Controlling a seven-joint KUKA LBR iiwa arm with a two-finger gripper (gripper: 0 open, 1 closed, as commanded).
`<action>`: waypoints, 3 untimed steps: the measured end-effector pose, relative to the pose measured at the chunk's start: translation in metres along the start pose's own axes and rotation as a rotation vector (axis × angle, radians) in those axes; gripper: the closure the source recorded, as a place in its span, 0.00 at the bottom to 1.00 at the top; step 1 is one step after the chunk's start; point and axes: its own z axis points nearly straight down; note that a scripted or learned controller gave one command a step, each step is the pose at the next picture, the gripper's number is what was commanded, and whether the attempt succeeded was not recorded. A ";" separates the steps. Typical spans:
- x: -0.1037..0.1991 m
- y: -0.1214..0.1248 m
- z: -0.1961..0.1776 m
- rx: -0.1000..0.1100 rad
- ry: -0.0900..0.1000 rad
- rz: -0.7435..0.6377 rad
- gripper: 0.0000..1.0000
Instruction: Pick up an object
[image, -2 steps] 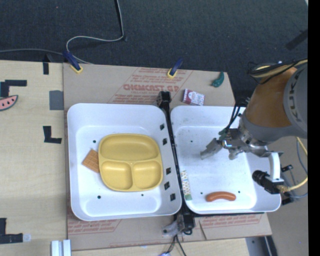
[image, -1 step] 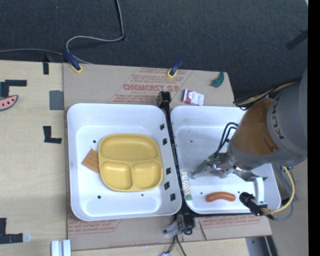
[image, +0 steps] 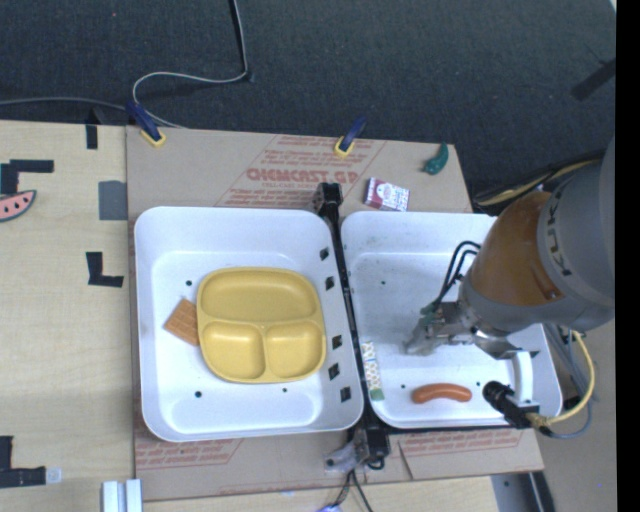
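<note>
Left bin occupied by yellow divided plate, brown piece tucked at plate's left; right bin holding sausage, near gripper; finger state not discernible; "CHEMCAST GP" printed on cardboard above bins

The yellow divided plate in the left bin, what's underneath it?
A flat brown piece pokes out from under the left edge of the yellow plate. The rest of that piece and the bin floor beneath the plate are covered, so anything else there is hidden.

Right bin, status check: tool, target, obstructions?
Tool low in right bin, grip state unreadable. Hot dog loose on floor nearby. Nothing between them.
</note>
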 end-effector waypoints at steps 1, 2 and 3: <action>0.001 0.000 -0.009 0.002 0.001 0.000 1.00; 0.001 0.000 -0.018 0.003 0.002 -0.001 1.00; 0.002 0.000 -0.027 0.004 0.003 -0.001 1.00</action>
